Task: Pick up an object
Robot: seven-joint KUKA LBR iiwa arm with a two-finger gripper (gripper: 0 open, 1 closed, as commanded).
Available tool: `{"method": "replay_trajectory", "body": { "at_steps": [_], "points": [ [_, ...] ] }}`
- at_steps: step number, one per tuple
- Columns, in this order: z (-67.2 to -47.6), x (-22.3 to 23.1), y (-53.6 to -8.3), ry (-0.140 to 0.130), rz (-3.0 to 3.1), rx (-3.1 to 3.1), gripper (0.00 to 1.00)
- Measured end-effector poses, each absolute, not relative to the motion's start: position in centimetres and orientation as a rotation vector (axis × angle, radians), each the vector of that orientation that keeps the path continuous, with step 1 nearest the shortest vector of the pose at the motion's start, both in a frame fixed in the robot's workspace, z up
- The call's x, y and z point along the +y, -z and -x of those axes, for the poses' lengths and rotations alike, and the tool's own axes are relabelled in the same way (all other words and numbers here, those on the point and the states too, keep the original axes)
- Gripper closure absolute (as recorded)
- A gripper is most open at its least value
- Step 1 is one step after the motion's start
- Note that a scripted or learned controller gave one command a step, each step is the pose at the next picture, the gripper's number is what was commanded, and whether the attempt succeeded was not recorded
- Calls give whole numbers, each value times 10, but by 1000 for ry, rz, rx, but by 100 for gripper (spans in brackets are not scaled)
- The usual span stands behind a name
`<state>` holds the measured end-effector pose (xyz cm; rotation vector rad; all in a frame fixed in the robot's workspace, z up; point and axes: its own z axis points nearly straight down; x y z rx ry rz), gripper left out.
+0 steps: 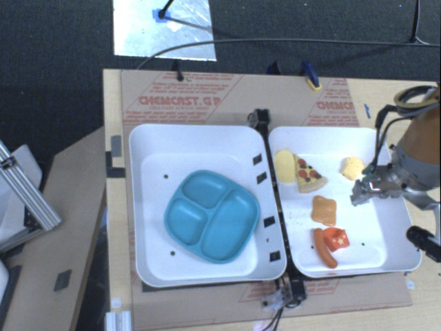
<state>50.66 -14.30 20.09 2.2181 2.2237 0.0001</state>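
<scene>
The right bin [393, 254] holds several toy foods: a pizza slice [308, 174], a yellow piece [284, 166] beside it, a small yellow corn-like piece [353, 167], an orange-brown nugget [324, 209], a red piece [336, 238] and an orange sausage [325, 249]. My gripper [362, 192] hangs over the right part of this bin, below the corn-like piece and right of the nugget. Nothing shows between its tips.
The left bin [148, 150] carries a blue divided plate [211, 215]. A black divider with clips [265, 164] runs between the bins. The arm's grey body [420, 164] covers the right bin's right edge. Cables cross the bench at the back.
</scene>
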Motion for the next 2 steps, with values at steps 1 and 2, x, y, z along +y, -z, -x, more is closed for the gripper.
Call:
{"method": "replay_trajectory", "body": {
  "at_steps": [1,2],
  "points": [
    [-515,-96,-213,-5,-2209,2232,100],
    [-519,-45,-205,-4,-2211,2233,100]
  ]
}}
